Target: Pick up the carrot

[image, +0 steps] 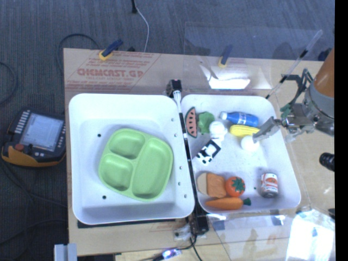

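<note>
The surface [109, 72] is a light brown board with red printed letters near its far left part. Two shallow white bins stand directly on it, side by side and touching: the left bin [81, 145] and the right bin [285, 162]. A blue and yellow clamp [110, 49] grips the far edge of the surface, and a second clamp [224, 56] sits further right on that edge.

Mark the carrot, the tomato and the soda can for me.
carrot [224, 203], camera view, middle of its orange body.
tomato [235, 186], camera view, its red top.
soda can [268, 184], camera view, its side.
</note>
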`<control>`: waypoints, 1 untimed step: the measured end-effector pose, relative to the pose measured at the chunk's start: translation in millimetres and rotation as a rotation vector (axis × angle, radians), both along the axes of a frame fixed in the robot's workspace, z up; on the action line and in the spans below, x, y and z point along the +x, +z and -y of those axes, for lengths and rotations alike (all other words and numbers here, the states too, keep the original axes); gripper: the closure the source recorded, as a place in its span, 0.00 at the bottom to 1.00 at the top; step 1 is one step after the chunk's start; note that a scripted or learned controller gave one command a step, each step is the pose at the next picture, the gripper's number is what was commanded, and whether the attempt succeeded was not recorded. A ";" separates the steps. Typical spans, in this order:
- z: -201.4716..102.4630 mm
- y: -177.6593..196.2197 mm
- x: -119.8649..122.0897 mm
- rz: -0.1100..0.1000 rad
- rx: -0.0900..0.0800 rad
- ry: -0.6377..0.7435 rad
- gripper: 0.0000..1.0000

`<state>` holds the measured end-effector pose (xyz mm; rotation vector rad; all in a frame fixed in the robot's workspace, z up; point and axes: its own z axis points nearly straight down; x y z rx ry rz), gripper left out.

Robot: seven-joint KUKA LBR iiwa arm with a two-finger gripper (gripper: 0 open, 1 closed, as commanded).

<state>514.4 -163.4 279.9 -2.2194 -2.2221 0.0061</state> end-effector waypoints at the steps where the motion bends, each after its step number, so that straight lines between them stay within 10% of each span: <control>1: -70.9 -155.0 -19.3 -0.015 0.007 0.087 0.00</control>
